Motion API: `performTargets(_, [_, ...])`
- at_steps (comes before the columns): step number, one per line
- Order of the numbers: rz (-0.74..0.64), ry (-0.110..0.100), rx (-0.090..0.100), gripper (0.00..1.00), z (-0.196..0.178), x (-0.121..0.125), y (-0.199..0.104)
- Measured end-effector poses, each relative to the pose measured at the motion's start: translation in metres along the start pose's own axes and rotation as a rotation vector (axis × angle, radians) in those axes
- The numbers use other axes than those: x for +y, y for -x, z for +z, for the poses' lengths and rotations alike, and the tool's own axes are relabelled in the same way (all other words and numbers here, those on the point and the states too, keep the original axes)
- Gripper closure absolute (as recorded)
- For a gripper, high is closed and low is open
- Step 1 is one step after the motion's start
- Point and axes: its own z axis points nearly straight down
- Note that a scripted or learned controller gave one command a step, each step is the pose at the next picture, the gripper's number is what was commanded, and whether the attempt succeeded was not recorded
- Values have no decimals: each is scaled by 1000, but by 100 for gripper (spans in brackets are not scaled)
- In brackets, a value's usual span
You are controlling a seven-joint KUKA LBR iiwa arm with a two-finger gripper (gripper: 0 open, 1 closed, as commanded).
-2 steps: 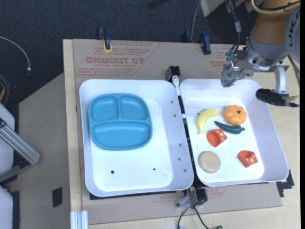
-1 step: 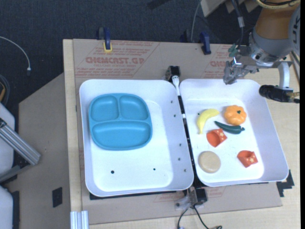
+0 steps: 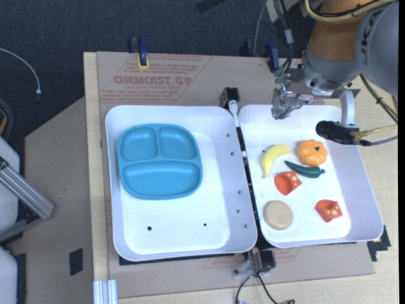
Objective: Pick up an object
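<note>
We're looking down on a brown board bench [image 3: 190, 75] printed with red lettering, clamped at its far edge and sitting over dark carpet, with cables trailing across the floor behind it. Two shallow white bins sit side by side, touching along a black hinge strip down the middle. The left bin [image 3: 215, 227] carries a blue divided plate [image 3: 160, 161] toward its far left, leaving a broad bare stretch along its near and right sides. The right bin [image 3: 361, 214] is the busy one: a yellow banana [image 3: 272, 157], an orange pumpkin-like piece [image 3: 312, 152], a dark green pepper [image 3: 304, 169] lying just under it, a red piece [image 3: 287, 182] below the banana, a tan round disc [image 3: 278, 214] near the front edge, and another red piece [image 3: 328, 210] off toward the right wall. The gripper [image 3: 282, 108] hangs over the far-left corner of the right bin, nothing between its fingers, well apart from the cluster; whether it's spread or closed, I can't tell from here. That far strip of the bin around it lies bare.
</note>
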Motion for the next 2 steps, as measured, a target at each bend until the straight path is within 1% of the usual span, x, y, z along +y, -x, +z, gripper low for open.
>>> performTargets(1, [0,0,-1,100,0,-13,-56])
performTargets(2, [1,-1,-1,100,12,-17,-111])
